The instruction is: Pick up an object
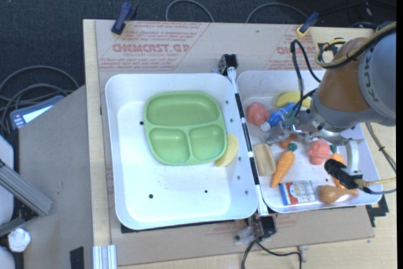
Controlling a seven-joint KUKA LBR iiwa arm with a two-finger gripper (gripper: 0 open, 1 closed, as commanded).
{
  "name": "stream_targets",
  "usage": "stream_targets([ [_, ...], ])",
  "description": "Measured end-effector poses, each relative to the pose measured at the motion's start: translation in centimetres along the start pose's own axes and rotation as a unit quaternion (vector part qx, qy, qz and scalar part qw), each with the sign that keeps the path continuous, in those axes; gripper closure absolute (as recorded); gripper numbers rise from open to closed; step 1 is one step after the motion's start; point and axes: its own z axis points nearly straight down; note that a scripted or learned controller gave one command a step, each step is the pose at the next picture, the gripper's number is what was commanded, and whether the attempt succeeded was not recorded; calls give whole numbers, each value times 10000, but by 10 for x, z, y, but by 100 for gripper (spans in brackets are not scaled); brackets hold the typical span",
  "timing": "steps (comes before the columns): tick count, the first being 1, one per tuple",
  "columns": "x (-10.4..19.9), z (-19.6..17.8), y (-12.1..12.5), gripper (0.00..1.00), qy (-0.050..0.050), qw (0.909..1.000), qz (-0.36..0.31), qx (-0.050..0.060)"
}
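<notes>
Likely target: pink lumpy toy (320, 149) in right white bin (371, 164), just right of orange plastic carrot (283, 167). Gripper (301, 133) hangs just left of and above it, near blue toy (279, 116); can't tell jaw state. Advice: centre over pink piece, drop straight, avoid nudging carrot. Green divided plate (186, 127) sits in left bin.

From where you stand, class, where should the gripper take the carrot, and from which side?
Grip the carrot across its thicker upper half, coming straight down from above. It lies flat, tilted, tapering toward the lower left, with bread close on its left, so the fingers should close across its width.
</notes>
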Motion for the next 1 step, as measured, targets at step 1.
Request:
stream_targets([
  [1,9,0,-50,0,-2,10000,7,-1],
])
